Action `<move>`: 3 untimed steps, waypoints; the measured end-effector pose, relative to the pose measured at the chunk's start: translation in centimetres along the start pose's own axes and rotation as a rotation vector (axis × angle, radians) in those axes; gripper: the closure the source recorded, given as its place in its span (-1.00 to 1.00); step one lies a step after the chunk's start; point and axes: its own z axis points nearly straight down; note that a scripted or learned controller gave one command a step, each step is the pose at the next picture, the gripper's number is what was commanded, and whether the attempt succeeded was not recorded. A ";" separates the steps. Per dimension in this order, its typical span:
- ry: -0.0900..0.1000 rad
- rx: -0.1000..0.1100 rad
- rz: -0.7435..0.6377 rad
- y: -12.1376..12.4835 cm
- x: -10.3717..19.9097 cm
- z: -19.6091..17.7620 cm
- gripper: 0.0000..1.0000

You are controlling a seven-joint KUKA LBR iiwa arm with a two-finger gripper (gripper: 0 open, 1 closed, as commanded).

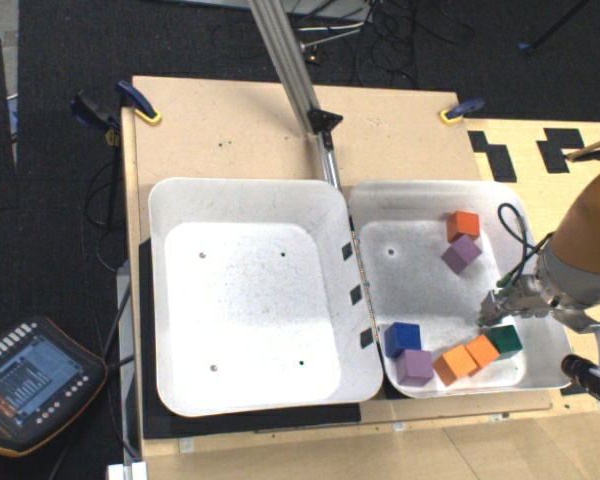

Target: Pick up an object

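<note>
Camera view: the pincer (498,310) hangs low in the right bin (420,208), by the tabletop's right edge; whether it is clenched I cannot tell. Just beside it lies the green block (504,343), probably light and rigid, best gripped across opposite flat faces.

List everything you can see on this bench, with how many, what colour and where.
Bins: 2, white, side by side on the bench.
Orange blocks: 3, one at the right bin's far side, two near its front edge.
Purple blocks: 2, one beside the far orange block, one at the front.
Blue block: 1, front left of the right bin.
Green block: 1, front right.
Clamps: 2, blue and yellow, far board corners.
Pendant: 1, orange and black, lower left.
Gripper: 1, grey, over the right bin.
</note>
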 end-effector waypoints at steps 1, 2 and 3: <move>-0.002 -0.005 -0.004 -0.1 0.9 -5.8 1.00; -0.003 -0.006 -0.005 -0.1 0.9 -12.1 1.00; -0.002 -0.002 -0.004 0.1 0.9 -14.1 1.00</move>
